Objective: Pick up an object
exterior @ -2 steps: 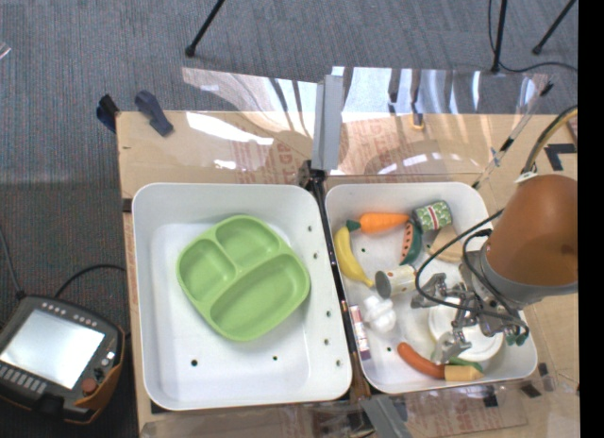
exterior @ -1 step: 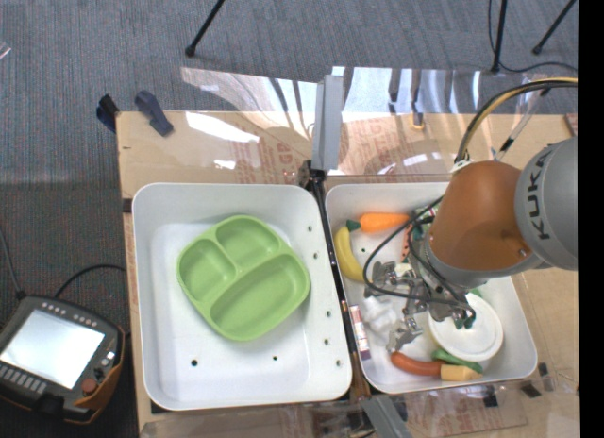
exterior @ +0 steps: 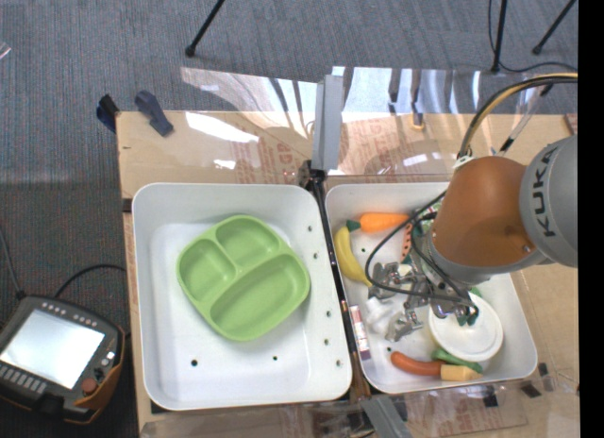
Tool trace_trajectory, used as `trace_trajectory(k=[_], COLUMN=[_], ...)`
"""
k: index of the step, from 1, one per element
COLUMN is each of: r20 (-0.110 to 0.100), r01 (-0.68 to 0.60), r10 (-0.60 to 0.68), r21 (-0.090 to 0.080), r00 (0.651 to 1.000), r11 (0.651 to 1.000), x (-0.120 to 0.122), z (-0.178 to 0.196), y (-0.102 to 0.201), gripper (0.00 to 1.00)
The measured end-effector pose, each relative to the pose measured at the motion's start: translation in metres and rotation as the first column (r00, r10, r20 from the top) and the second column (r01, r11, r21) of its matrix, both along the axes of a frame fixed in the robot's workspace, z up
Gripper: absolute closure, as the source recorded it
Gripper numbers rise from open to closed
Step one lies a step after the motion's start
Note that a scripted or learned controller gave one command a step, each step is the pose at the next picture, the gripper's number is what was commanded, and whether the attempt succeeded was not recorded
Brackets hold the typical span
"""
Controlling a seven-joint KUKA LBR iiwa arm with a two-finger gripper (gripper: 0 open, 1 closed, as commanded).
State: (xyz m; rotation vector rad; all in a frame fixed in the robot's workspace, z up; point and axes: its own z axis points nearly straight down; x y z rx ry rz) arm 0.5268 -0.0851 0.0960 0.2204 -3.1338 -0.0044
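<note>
1. Two shallow white bins side by side on a tan wooden bench (exterior: 170, 148); smooth, glossy plastic walls with rounded corners.
2. In the left bin (exterior: 151, 238): a pale green plate (exterior: 243, 277), matte plastic, rounded and split into three compartments, lying flat near the middle.
3. In the right bin (exterior: 522, 328): a cluster of toy food and dishes.
4. Along that bin's left wall: a yellow banana (exterior: 349, 257), curved and smooth.
5. Near the far wall: an orange carrot (exterior: 382, 222) with a green tip, tapered, lying on its side.
6. Toward the near right: a round white bowl (exterior: 465, 330), glossy, upright, just beside the gripper.
7. By the near wall: a reddish-orange sausage-shaped piece (exterior: 415, 363), touching or just beside a smaller orange and green piece (exterior: 460, 371).
8. Over the right bin: a grey arm with a broad orange band (exterior: 481, 219), trailing dark looped cables.
9. Gripper (exterior: 408, 318): grey metal, low among the items between banana and bowl; cannot tell whether open, closed or grasping anything.
10. On the floor at lower left: a grey handheld screen unit (exterior: 58, 356) with a black cable.
</note>
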Motion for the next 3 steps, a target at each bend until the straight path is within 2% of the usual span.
trace_trajectory(k=[1,2,3], r20=[0.001,0.001,0.003], r01=[0.061,0.06,-0.105], r10=[-0.061,-0.06,0.105], r21=[-0.001,-0.001,-0.002], r00=[0.998,0.998,0.994], r11=[0.998,0.998,0.995], x=[0.065,0.064,0.116], z=[-0.009,-0.009,-0.008], y=[-0.002,-0.002,-0.023], gripper=[1.0,0.0,0.0])
